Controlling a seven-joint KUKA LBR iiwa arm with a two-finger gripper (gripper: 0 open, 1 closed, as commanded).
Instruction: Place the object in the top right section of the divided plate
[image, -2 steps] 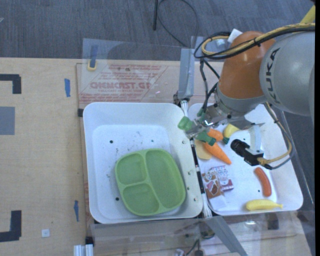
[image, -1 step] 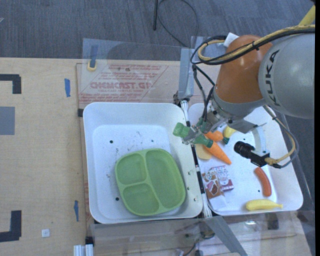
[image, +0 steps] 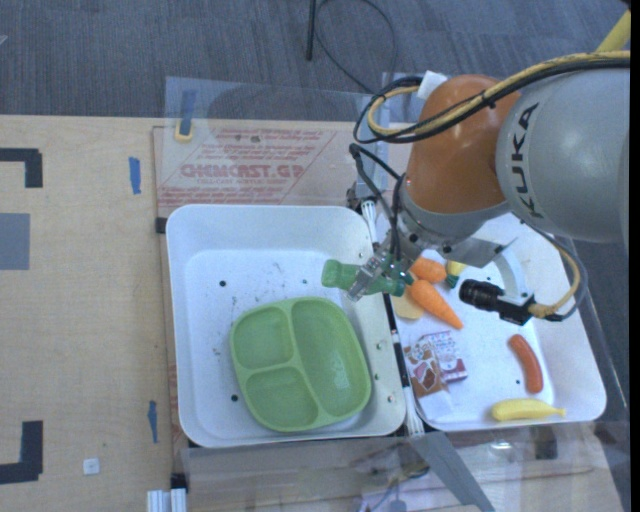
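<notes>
We are looking down at a pale wooden bench (image: 80, 330) with blue tape marks, sitting on grey carpet, bearing two shallow white bins side by side. Nearest us in the right white bin (image: 585, 390), a small yellow banana-shaped toy (image: 526, 410) is lying along the front edge. Just behind it, a red sausage-shaped toy (image: 527, 362) is lying lengthwise, and to its left a small printed snack packet (image: 437, 361) is lying flat. In the left white bin (image: 200, 250), a light green divided plastic plate (image: 298, 365) with three sections is sitting near the front, tilted slightly in our view.

Going farther back, an orange plastic carrot (image: 436, 304) is lying beside the wall between the bins, with a second orange piece (image: 428, 269) just behind it. The two-finger gripper (image: 379, 278) is hanging over the right edge of the left bin, just beyond the plate's top right section. A green bottle-like toy object (image: 345, 274) is sticking out to the left at the gripper; we are seeing it at the fingers, which appear to be pinching its right end.

Behind that, the grey KUKA arm (image: 570, 150) with its orange band is reaching in from the right, black and yellow cables looping around it. Farthest back, a clear plastic sheet over a printed board (image: 250, 160) is lying behind the left bin.
</notes>
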